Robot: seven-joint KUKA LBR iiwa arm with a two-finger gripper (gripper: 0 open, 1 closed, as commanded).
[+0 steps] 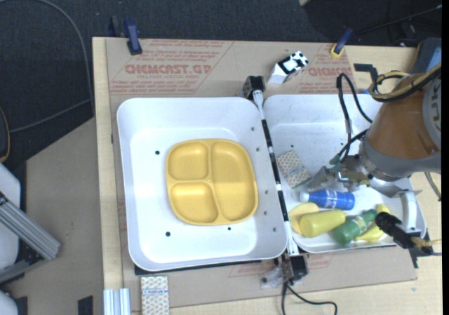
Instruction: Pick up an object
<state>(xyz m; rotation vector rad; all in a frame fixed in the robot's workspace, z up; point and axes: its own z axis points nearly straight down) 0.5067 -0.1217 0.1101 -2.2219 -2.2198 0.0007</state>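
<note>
Gripper (pixel 330 175) is poised in the right bin (pixel 309 114); jaw state cannot be told. Blue bottle (pixel 331 200) is seen just below it, long axis left-right (yellow bottle (pixel 319 223) alongside).

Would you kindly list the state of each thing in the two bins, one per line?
Yellow three-compartment plastic plate: lying flat, right way up, in the left white bin.
Blue plastic bottle: on its side in the right white bin.
Yellow squeeze bottle: on its side.
Green bottle: on its side.
Grey patterned packet: lying flat.
</note>
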